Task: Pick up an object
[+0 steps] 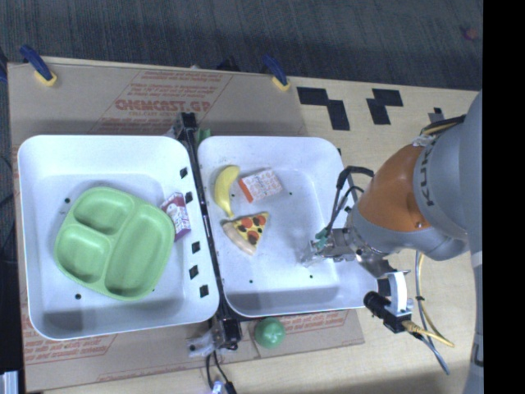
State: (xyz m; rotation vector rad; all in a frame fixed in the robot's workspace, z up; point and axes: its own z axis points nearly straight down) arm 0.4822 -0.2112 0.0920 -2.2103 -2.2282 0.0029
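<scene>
The right bin (pixel 328 156) holds a yellow banana (pixel 225 189), a small orange and white carton (pixel 260 185) and a toy pizza slice (pixel 248 230). My gripper (pixel 317 251) reaches down into this bin near its right wall, low over the floor. It is to the right of the pizza slice, apart from it by a clear gap. Nothing shows in its grasp. The arm's orange band (pixel 394 195) sits above the bin's right rim.
The left bin (pixel 33 158) holds a green divided plate (pixel 115 240) and a small maroon packet (pixel 176 214) by the divider. A green ball (pixel 269 332) lies on the cardboard in front of the bins. Blue clamps (pixel 37 64) hold the board's far edge.
</scene>
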